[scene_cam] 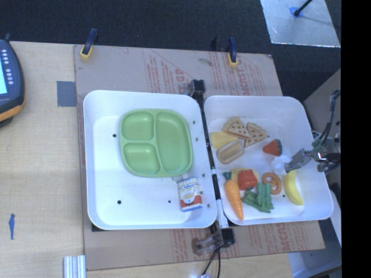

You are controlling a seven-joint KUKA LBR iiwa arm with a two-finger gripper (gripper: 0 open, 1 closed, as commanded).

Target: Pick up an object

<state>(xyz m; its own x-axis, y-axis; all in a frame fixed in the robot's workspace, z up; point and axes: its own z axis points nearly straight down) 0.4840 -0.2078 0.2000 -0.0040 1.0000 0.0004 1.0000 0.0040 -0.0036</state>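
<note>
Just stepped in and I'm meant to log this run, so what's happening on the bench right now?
A robot arm reaches in from the right, its gripper low over the right white bin, near the yellow banana and red strawberry. Nothing shows between its fingers. Toy foods such as an orange carrot and brown waffles lie in that bin. The left white bin holds a green divided plate and a small carton.

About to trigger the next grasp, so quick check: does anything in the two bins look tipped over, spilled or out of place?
Only one thing: a small carton lies tipped on its side in the left bin, below the green divided plate. The toy food in the right bin is jumbled but contained. Nothing looks spilled or damaged.
</note>
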